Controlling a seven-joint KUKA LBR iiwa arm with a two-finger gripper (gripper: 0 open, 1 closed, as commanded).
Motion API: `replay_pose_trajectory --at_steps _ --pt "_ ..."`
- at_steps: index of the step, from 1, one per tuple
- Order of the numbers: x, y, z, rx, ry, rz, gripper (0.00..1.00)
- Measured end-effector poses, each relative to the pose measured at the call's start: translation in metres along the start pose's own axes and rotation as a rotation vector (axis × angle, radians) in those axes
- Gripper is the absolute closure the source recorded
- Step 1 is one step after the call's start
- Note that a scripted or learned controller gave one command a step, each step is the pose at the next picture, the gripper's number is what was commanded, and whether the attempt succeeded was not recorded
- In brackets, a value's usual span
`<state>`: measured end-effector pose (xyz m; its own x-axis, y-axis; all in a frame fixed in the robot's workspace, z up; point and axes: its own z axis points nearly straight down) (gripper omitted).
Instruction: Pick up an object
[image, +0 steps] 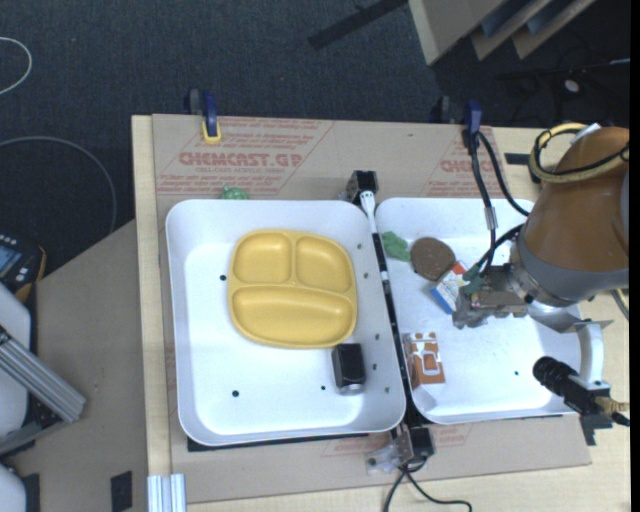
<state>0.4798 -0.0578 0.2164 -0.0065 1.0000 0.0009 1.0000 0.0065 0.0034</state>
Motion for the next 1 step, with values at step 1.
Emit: replay_pose_trajectory --at_steps 1 --pt "0.0528 0.0008 -0.0293 -0.002 0.000 -0.001 1.00"
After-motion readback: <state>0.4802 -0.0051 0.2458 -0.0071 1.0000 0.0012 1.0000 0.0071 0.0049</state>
